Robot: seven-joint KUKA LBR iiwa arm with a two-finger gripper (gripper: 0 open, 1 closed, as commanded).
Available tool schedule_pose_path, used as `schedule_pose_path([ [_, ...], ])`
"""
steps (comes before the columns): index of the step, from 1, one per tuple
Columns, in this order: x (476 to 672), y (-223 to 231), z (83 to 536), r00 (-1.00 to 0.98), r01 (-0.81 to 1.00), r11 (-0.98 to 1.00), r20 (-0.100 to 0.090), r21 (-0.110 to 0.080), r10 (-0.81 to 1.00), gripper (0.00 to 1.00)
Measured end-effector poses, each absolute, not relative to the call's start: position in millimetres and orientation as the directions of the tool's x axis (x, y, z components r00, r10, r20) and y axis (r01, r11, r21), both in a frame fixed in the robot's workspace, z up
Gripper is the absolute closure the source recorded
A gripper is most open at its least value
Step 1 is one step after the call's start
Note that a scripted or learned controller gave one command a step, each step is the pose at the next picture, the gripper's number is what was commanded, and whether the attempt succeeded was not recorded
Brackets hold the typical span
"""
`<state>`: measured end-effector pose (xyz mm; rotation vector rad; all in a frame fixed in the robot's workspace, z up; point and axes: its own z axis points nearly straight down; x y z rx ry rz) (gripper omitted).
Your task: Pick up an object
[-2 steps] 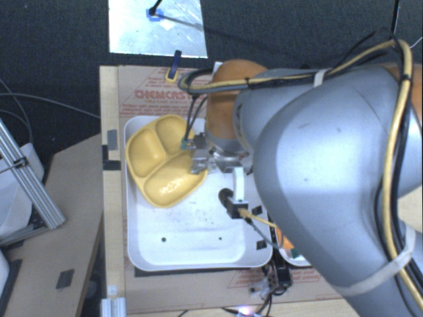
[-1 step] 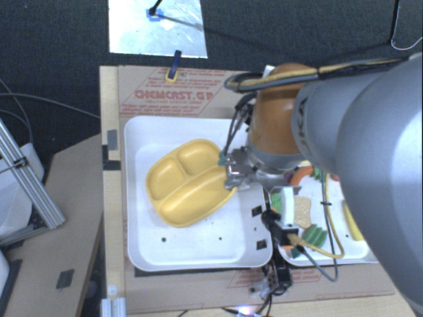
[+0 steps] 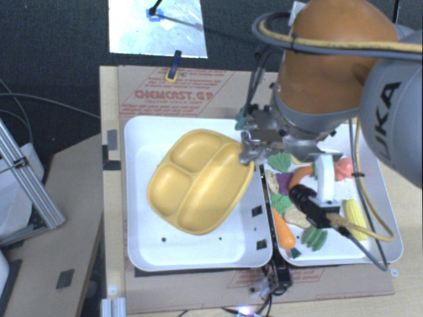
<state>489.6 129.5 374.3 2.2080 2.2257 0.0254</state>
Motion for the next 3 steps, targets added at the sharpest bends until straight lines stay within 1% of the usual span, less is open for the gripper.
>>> schedule_pose_path([
  [1, 489.1, 128.2, 374.5, -0.01, 1.0, 0.01, -0.001, -0.001, 1.0, 1.0],
  [2, 489.1, 128.3, 383.5, -0.017, 1.0, 0.017, -0.003, -0.003, 1.0, 1.0],
  [3, 489.6, 199.7, 302.1, -0.008, 1.0, 0.008, -0.005, -0.006, 1.0, 1.0],
])
